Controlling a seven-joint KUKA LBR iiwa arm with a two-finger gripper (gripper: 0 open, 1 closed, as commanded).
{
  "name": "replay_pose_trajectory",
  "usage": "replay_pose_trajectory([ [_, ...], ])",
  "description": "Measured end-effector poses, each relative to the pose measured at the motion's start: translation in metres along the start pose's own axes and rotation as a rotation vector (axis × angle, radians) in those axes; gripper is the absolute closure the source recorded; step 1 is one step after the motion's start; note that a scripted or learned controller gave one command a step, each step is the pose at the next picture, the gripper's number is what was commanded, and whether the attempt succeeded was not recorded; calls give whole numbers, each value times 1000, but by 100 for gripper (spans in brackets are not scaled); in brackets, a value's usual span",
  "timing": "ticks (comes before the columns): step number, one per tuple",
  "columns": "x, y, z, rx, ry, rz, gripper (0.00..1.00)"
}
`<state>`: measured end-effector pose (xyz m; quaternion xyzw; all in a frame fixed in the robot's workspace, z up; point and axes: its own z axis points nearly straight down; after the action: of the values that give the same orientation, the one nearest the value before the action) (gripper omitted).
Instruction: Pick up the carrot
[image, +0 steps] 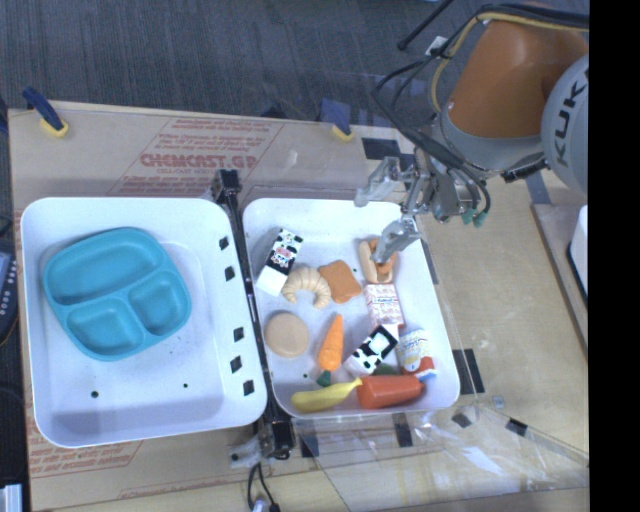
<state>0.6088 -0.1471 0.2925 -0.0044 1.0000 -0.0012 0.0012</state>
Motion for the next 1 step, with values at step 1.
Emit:
replay_pose_trajectory([
  [1, 24, 49, 106, -6, 10, -38, 0],
])
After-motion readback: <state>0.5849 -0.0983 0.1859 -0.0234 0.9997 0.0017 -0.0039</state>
